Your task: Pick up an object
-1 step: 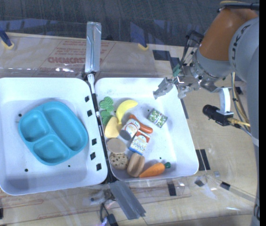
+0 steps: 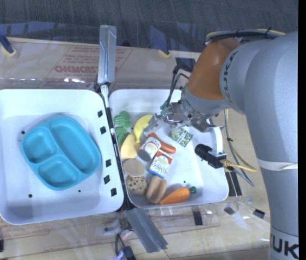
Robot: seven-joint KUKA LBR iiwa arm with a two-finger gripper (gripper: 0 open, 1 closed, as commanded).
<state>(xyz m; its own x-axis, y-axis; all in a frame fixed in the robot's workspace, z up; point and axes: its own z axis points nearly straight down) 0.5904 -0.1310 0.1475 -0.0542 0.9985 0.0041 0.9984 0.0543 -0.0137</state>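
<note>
My gripper (image 2: 167,118) hangs over the back middle of the right bin (image 2: 209,186), below the orange band of the arm. Just in front of it lies a small green and white packet (image 2: 181,136). To its left lie a yellow banana-like toy (image 2: 142,126) and a green toy (image 2: 122,119). Further forward are two small cartons with red labels (image 2: 150,145) (image 2: 161,164), an orange sausage (image 2: 168,147), a cookie (image 2: 136,184), a bread roll (image 2: 155,189) and a carrot (image 2: 175,195). Nothing is seen held.
The left bin (image 2: 6,199) holds a blue divided plate (image 2: 60,151). A black-clipped divider (image 2: 109,145) separates the bins. The grey arm (image 2: 261,107) covers the right bin's right side, with a black fitting and cables (image 2: 212,157) over it.
</note>
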